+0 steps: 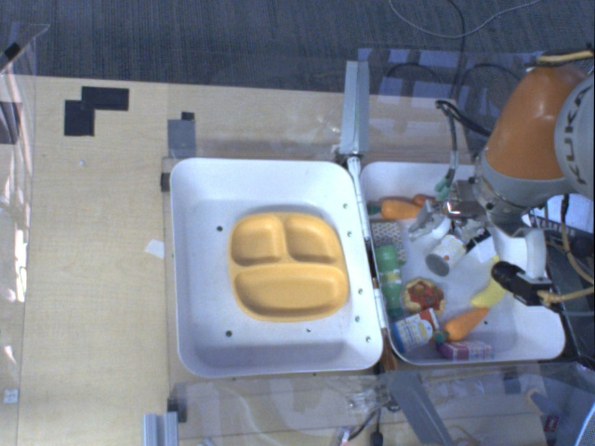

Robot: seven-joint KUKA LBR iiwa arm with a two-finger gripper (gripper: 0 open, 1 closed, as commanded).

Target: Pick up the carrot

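An orange carrot [401,209] with a green end lies at the back of the right bin [548,342], close to the divider. A second orange carrot-shaped piece [465,322] lies near that bin's front, beside a yellow banana-like item [488,295]. My gripper [441,214] hangs low over the back of the right bin, just right of the back carrot and seemingly touching its right end. Nothing is visibly held. The arm's orange band [525,128] sits above it.
The left bin [195,277] holds a yellow divided plate [286,265]. The right bin is crowded: a white cylinder [447,253], a red and yellow item [424,295], green pieces [389,272], a small carton [416,328] and a purple item [465,350]. Cables run at the right.
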